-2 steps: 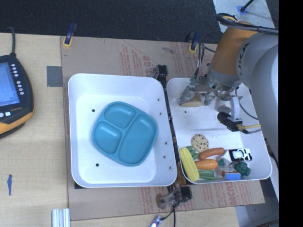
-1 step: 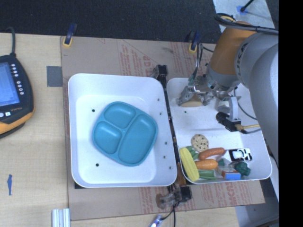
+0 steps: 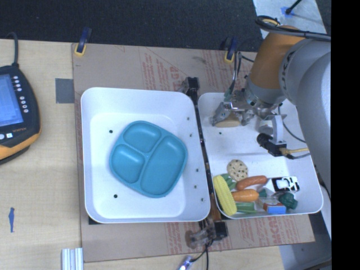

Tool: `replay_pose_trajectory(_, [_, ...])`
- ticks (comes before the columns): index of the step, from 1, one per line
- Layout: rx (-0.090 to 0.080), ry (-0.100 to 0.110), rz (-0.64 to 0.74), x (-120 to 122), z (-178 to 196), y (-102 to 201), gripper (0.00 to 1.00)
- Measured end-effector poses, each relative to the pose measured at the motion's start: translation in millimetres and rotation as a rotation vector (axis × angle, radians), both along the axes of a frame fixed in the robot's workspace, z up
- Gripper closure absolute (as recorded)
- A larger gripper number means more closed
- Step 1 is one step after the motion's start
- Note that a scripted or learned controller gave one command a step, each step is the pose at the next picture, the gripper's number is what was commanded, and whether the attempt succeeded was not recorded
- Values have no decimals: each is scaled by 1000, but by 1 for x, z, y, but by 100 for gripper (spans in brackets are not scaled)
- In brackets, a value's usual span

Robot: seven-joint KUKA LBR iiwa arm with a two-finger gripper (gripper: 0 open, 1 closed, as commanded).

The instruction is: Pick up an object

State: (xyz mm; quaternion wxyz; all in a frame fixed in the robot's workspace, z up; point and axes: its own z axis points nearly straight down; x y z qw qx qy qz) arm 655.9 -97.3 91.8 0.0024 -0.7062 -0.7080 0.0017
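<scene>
Arm (image 3: pixel 292 66): reaching in over the right bin's far end now.
Bins: two. Left bin (image 3: pixel 95 151) holds one blue divided plate (image 3: pixel 148 158).
Right bin (image 3: pixel 247 145): toy food piled at the near end, namely one corn cob (image 3: pixel 224 195), one sausage (image 3: pixel 251 181), one carrot (image 3: pixel 245 196), one cookie (image 3: pixel 237 168).
Gripper (image 3: pixel 230 114): low over a tan piece (image 3: pixel 227 124); open or closed, can't tell.
Handling: looks light, stiff, slick plastic; take the sausage across its middle.

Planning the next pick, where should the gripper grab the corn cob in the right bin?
Grip the corn cob across its middle, from straight above. It lies flat and long along the bin's left wall, with a carrot crowding its right, so its narrow width suits the fingers.
</scene>
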Motion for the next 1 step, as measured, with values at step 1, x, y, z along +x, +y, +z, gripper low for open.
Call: replay_pose_trajectory(1, [0,-1,0,0,0,-3,0])
